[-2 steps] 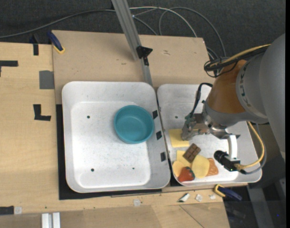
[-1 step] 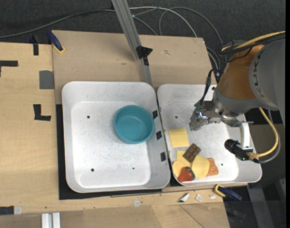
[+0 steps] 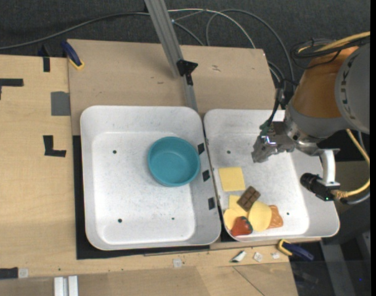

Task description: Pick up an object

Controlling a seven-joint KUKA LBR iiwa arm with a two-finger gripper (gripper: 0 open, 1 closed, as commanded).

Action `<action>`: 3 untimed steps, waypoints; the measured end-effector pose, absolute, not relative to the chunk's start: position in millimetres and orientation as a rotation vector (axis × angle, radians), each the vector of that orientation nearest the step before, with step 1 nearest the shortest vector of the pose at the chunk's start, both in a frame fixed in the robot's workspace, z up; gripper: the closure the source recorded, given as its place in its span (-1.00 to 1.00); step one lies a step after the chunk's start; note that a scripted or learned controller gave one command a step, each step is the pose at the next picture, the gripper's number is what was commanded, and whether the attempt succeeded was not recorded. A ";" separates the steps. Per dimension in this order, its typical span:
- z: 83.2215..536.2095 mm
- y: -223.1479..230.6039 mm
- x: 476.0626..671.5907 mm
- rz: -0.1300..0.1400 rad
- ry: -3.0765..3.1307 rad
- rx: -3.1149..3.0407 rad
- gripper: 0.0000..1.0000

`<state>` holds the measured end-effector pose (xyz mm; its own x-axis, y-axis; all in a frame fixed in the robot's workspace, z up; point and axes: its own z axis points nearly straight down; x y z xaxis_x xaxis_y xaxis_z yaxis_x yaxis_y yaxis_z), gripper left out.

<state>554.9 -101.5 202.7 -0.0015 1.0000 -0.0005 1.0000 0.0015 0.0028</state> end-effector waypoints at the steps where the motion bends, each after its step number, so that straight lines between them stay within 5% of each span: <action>1: 255.5 -101.4 556.2 0.004 2.220 2.217 1.00; 3: 250.2 -4.9 537.7 -0.002 2.229 2.217 1.00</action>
